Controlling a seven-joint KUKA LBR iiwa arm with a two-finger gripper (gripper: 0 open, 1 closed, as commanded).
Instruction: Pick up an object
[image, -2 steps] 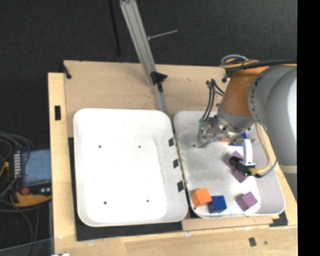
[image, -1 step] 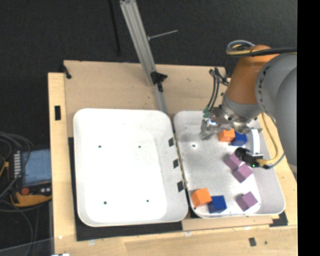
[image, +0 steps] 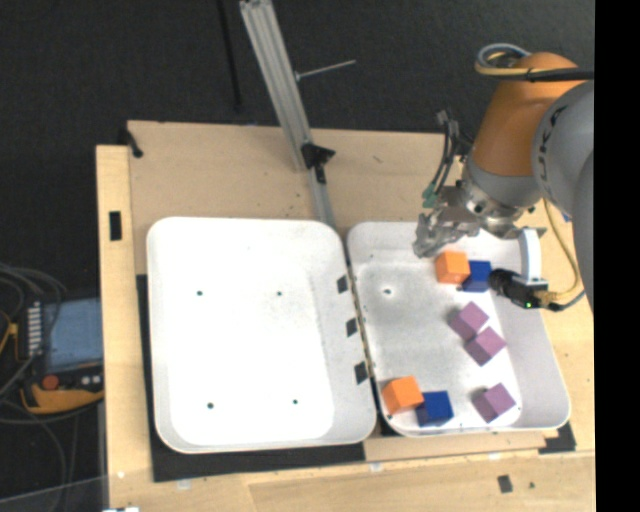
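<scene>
Plastic bins: two shallow white trays with rounded corners sit side by side on the counter (image: 200, 175), their inner edges nearly touching; the left bin (image: 170, 300) has a smooth, faintly speckled floor with a few small dark dots, and the right bin (image: 400, 330) has the same matt white finish.
Counter: flat pale brown board, plain and unglossy, set on a dark carpet-like floor.
Upper blocks: an orange cube (image: 452, 267) and a blue cube (image: 477, 275) lie touching each other near the far edge of the right bin.
Middle blocks: two purple cubes, one (image: 467, 320) just above the other (image: 487, 345), corners close together, both turned at a slant.
Near blocks: a second orange cube (image: 403, 393) touches a second blue cube (image: 435, 408) by the near rim; a third purple cube (image: 493, 402) rests apart to their right.
Block surfaces: solid colours, crisp edges, dull faces.
Arm: smooth grey shell with a glossy orange band (image: 515, 120), cables looping beside it, reaching in from the right.
Hand: grey metal (image: 437, 235), hanging over the far edge of the right bin, just beside the upper orange cube; I cannot tell whether it is open or closed, and no block shows in it.
Pole: a ribbed silvery rail (image: 285, 90) slants across the counter's far side.
</scene>
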